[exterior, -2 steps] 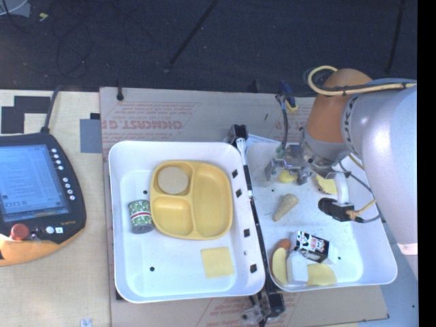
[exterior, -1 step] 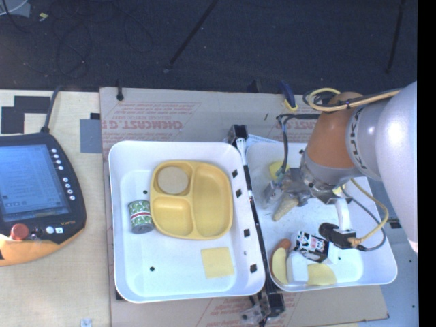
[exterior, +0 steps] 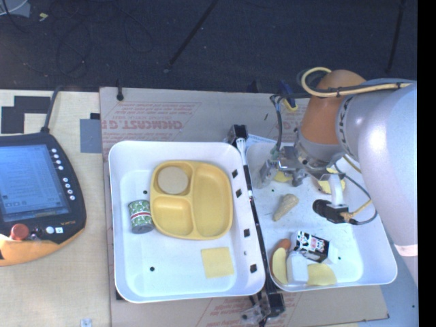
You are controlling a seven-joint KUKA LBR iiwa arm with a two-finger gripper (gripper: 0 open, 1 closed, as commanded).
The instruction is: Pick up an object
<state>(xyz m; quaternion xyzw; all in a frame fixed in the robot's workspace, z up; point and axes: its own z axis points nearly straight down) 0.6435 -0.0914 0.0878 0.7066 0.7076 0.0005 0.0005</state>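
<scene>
My gripper [exterior: 286, 171] hangs low over the back of the right bin [exterior: 371, 268], right above a small yellow piece [exterior: 281, 178] on the bin floor. Whether it touches that piece cannot be made out. A tan cone [exterior: 285, 206] lies just in front of the gripper, apart from it. Near the bin's front edge sit a black-and-white carton [exterior: 312, 245], a white block [exterior: 297, 268], a yellow piece [exterior: 320, 274] and an orange-yellow piece [exterior: 279, 257]. Another yellow bit [exterior: 336, 184] peeks out under the wrist.
The left bin [exterior: 129, 264] holds a yellow divided plate [exterior: 204, 203] with a tan disc [exterior: 172, 180], a small green-and-red can [exterior: 140, 216] and a yellow square slice [exterior: 217, 261]. A tablet pendant [exterior: 34, 189] lies on the bench at far left.
</scene>
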